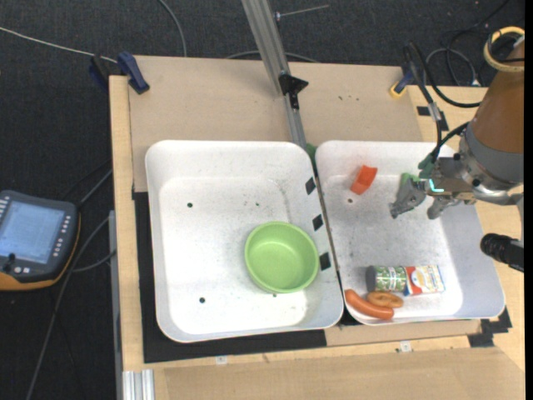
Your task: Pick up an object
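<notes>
Hanging spread apart with nothing between them, the jaws sit above the right bin, just right of the small orange block lying near that bin's far left corner. Along the same bin's near edge lie a small printed carton and an orange-red sausage-shaped toy, touching each other. Left of that bin, the other bin holds a green bowl.

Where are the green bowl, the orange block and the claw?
green bowl (pixel 281 257), camera view, inner floor.
orange block (pixel 363 179), camera view, top face.
claw (pixel 421 206), camera view, midway between fingertips.
</notes>
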Tool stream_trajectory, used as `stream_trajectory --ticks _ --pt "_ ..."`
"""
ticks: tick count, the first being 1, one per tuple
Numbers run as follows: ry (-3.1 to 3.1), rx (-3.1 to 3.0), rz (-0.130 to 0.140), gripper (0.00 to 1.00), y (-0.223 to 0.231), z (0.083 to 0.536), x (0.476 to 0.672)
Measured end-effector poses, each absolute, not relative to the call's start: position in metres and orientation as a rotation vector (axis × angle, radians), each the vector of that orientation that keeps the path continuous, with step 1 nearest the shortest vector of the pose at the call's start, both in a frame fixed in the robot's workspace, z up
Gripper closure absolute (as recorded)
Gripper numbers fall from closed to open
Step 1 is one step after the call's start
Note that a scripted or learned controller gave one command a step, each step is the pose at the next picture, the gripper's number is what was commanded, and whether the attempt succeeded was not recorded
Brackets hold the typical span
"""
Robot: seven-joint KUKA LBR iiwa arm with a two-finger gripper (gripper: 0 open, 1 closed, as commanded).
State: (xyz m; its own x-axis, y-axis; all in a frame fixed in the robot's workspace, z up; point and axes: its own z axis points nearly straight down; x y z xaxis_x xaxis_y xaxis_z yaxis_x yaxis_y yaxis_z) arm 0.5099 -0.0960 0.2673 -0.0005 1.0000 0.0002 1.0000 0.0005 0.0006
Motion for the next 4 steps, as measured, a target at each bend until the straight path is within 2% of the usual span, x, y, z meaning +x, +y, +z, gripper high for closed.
stream_trajectory --ticks 1,2,4 --pt "2.222 2.221 0.001 0.0 -0.096 0.267 0.51" --pt "2.224 2.224 -0.005 0.0 -0.092 0.209 0.502" --pt "2.223 2.224 -0.004 0.0 -0.103 0.121 0.505"
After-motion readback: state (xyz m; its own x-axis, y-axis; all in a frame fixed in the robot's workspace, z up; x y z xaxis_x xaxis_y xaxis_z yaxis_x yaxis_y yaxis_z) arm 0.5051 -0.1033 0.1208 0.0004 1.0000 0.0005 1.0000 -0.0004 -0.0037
